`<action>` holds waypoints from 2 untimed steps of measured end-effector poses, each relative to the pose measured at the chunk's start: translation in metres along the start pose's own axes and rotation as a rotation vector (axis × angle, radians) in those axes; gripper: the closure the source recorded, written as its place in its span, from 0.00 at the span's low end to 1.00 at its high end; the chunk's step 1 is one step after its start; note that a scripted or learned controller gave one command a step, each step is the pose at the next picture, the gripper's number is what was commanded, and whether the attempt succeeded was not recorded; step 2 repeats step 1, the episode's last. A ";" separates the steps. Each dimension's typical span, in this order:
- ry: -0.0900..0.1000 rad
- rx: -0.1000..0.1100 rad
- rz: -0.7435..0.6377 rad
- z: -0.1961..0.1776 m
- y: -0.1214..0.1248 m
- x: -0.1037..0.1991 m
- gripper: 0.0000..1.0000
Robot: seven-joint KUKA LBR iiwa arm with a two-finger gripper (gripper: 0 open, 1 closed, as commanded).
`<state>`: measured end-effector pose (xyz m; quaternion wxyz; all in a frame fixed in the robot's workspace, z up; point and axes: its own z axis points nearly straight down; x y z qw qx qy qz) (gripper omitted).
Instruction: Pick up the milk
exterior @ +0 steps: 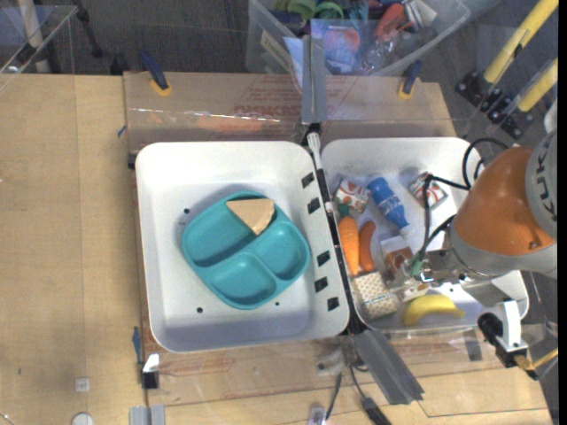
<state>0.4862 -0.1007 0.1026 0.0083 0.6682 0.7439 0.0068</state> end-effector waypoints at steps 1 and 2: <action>0.002 0.024 0.150 -0.121 0.000 0.036 1.00; 0.002 0.024 0.150 -0.121 0.000 0.036 1.00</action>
